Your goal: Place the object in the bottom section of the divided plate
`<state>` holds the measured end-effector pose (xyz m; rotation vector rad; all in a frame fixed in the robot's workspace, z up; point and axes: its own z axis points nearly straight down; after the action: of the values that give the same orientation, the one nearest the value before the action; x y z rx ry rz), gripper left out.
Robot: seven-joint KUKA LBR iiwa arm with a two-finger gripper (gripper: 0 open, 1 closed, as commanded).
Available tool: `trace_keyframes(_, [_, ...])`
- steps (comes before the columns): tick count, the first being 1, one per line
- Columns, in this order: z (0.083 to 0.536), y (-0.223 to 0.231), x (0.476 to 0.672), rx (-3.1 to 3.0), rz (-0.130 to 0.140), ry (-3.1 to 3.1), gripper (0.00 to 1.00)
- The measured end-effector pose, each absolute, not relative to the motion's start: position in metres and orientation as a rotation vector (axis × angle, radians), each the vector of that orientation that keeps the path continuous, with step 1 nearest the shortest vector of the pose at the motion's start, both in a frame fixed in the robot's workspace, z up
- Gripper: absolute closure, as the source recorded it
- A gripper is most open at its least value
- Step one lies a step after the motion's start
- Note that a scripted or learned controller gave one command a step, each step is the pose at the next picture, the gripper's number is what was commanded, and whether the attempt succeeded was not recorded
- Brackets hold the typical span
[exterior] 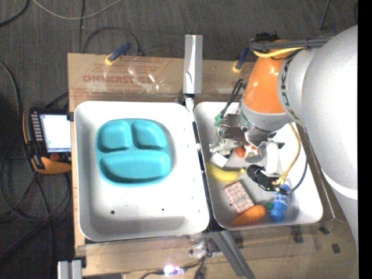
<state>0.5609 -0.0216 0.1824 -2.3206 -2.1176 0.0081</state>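
Turquoise divided plate (pixel 135 151) lies in the left bin (pixel 87 214), its wide bottom section bare. Gripper (pixel 232 147) hangs over the right bin (pixel 311 211) above a banana (pixel 224 173); its opening can't be judged.

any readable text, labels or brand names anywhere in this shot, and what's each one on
Red print on the cardboard sheet behind the bins: a line of capitals, too blurred and washed out to read.
Dark letters on the arm's orange band: only partly in view at its edge, not readable.
Handheld pendant screen left of the bench: lit, but its contents are too small to read.
Small patterned packet in the right bin: markings too fine to read.
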Motion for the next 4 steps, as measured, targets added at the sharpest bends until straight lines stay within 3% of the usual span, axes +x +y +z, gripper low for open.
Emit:
trace_keyframes(1, [0.182,0.056,0.502,-2.277,0.007,-2.162,1.00])
trace_keyframes(2, [0.151,0.131,0.483,-2.392,0.012,-2.031,1.00])
trace_keyframes(3, [0.158,0.131,0.482,-2.389,0.020,-2.031,1.00])
trace_keyframes(4, [0.145,0.124,0.501,-2.109,0.010,-2.326,1.00])
